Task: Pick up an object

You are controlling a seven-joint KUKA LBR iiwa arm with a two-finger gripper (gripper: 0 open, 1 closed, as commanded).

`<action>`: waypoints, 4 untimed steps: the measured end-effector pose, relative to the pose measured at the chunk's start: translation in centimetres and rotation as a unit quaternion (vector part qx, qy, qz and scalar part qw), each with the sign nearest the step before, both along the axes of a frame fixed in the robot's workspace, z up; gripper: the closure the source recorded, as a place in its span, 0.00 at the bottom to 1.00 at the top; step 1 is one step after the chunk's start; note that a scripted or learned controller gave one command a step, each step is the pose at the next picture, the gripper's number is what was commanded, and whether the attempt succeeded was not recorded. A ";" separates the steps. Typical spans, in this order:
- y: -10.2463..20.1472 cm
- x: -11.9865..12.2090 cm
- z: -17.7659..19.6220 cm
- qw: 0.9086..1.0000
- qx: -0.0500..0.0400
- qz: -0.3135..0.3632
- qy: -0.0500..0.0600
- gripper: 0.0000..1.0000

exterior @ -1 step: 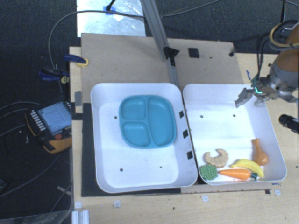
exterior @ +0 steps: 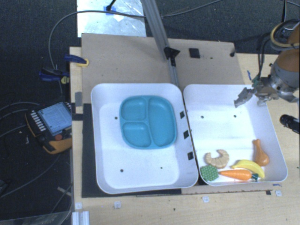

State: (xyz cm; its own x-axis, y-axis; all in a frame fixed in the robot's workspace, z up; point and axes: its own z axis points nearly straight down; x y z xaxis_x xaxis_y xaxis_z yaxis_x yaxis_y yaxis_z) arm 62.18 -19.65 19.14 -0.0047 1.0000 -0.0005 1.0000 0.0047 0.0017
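White plastic food toys crowd the near corner of the right bin [exterior: 201, 97]: croissant [exterior: 217, 158], banana [exterior: 248, 165], carrot [exterior: 235, 174]. We judge them slid there, awkward by the wall. Our end effector [exterior: 251, 96] hangs above the bin's far edge, spread and holding nothing.

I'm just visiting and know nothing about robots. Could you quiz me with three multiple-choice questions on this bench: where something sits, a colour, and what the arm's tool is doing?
1. The toy foods lie in which bin?
A. left
B. right
C. both

2. The divided plate is:
A. blue
B. red
C. yellow

3. The tool is:
A. lifting the carrot
B. resting on the plate
C. at the right bin's far edge, holding nothing

Answers:
1 B: croissant, banana and carrot crowd the right bin's near corner.
2 A: the plate is blue.
3 C: the tool is apart from every food.
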 end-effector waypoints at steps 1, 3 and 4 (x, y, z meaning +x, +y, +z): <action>-0.9 -0.3 -4.6 1.000 0.000 -0.002 0.001 0.00; -0.8 0.9 -10.6 1.000 0.000 0.001 0.000 0.00; -0.8 1.0 -9.4 1.000 -0.002 0.002 -0.003 1.00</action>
